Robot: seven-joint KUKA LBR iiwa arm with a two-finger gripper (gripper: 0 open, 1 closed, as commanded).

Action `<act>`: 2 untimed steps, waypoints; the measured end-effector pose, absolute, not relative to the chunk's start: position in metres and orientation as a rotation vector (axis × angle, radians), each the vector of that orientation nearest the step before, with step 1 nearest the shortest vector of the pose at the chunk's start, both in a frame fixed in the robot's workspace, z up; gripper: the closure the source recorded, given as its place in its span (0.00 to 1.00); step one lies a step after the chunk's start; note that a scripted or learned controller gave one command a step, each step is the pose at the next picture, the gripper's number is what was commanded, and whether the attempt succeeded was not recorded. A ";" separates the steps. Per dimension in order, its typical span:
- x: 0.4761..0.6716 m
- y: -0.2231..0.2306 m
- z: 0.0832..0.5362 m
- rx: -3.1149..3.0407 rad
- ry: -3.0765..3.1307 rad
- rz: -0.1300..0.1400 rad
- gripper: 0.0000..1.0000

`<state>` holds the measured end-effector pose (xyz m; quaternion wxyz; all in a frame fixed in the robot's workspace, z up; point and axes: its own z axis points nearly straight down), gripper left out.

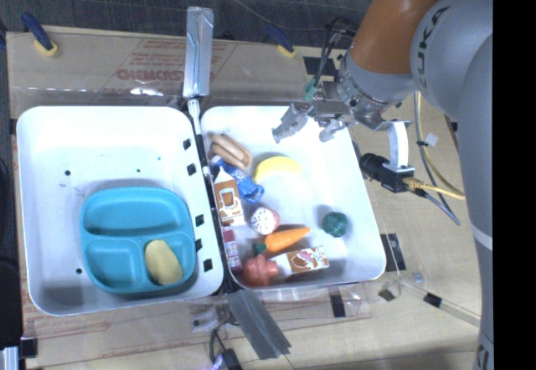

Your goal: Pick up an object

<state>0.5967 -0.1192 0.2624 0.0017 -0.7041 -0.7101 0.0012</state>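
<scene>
My gripper (pixel 310 126) hangs over the back of the right bin (pixel 356 192), its two fingers spread apart with nothing between them. Below it in that bin lie a hot dog (pixel 229 150), a yellow lemon (pixel 276 167), a blue toy (pixel 246 186), a small carton (pixel 228 202), a round white and red ball (pixel 265 219), an orange carrot (pixel 286 238), a dark green ball (pixel 335 223), a red fruit (pixel 259 270) and a juice box (pixel 305 260). The lemon lies closest, just below and left of the fingertips.
The left bin (pixel 50 159) holds a blue divided tray (pixel 109 230) with a yellow-green potato (pixel 164 263) in its lower right compartment. A metal bar (pixel 198 50) stands upright between the bins at the back. Cables (pixel 427 184) trail right of the right bin.
</scene>
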 end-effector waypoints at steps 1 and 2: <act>0.582 -0.118 0.121 -2.311 -2.123 0.007 0.00; 0.609 -0.147 0.091 -2.601 -1.760 0.004 0.00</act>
